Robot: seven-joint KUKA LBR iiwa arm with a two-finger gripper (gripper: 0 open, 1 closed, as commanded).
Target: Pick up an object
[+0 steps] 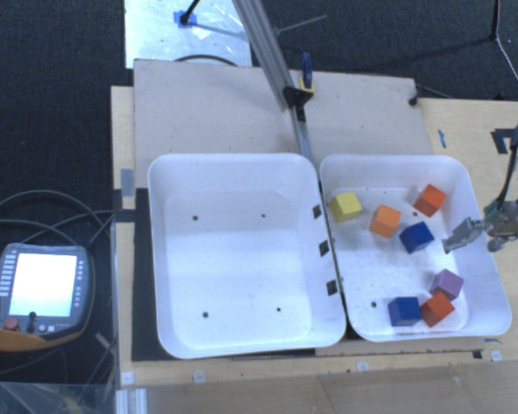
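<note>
Just inside the right bin's (479, 198) rim hovers the gripper (459, 235).

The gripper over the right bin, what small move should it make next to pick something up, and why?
Probably shift a little left and lower toward the blue cube. The gripper sits at the right bin's right side with nothing between its fingers, and that cube is the nearest block, standing apart from the orange cube beside it.
</note>
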